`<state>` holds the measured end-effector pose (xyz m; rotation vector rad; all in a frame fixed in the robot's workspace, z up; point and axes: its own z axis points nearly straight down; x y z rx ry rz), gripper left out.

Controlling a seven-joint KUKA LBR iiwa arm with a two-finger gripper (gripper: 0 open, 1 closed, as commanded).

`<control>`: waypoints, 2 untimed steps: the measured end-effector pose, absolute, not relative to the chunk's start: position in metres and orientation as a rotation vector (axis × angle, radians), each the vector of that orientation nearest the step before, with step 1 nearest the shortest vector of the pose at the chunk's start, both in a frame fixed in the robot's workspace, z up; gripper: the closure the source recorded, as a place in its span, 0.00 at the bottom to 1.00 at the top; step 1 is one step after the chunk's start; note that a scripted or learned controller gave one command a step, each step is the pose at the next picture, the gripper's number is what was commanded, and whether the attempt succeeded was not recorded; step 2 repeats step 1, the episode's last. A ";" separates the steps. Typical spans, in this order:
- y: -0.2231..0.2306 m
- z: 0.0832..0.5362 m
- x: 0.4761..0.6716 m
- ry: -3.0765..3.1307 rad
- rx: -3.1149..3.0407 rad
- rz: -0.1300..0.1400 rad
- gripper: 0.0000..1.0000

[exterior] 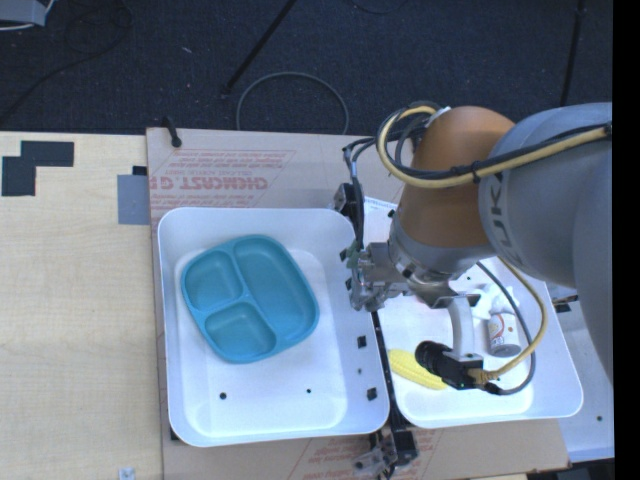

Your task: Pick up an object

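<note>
- Over right bin (560, 393), arm (470, 188) hides gripper; jaws' state I cannot tell.
- Yellow banana-like object (412, 370) + small white bottle (503, 333) lie below.
- Step: approach, I judge; next needs descent onto one object.

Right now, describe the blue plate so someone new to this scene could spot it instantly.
Start at the two white bins side by side; take the left bin, away from the arm. The blue plate lies flat in its upper half, slightly rotated. It is a teal, rounded-corner tray split into three compartments, unlike the yellow object in the right bin.
</note>
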<state>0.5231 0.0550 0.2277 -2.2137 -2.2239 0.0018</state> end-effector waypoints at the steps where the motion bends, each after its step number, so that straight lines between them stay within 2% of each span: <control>1: 0.109 0.236 0.510 -2.225 -2.213 0.002 1.00; 2: 0.109 0.236 0.510 -2.225 -2.213 0.002 1.00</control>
